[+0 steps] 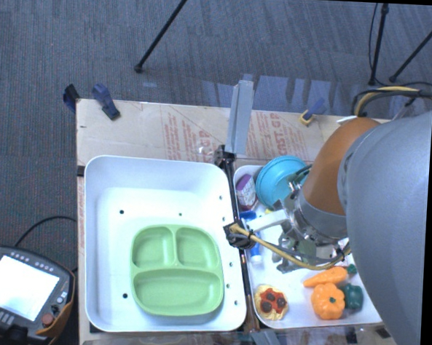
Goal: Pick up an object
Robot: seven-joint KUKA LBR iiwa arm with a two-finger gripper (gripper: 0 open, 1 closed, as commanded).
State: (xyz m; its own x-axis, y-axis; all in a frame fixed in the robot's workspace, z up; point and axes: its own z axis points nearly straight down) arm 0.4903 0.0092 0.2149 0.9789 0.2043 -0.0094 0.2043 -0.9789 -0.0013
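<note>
The arm comes in from the right and hangs low over the right bin point(371, 316), its bulk covering much of that bin's middle. The gripper point(306, 246) sits down among the toys there, but whether it is released or clenched I cannot tell — the wrist hides its working end, and nothing can be seen gripped in it.

No single object is marked out as the target; the likeliest candidates lie just beside the gripper. Just below and to its right lies a toy carrot point(326, 277), with an orange toy pumpkin point(328, 301) and a dark green piece point(353, 297) a little further down. Below and to its left sits a small plate of toy food point(271, 302). Above and to its left a blue bowl point(281, 181) stands near a purple-and-white cup point(245, 192).

The crowding is probably the main hazard — things lie close together, so a descent could nudge neighbours instead of closing on one.

Well to the gripper's left, the left bin point(98, 197) holds a green divided tray point(177, 271), apart from the action. A yellowish cable point(270, 246) runs from the divider towards the gripper and may snag.
</note>
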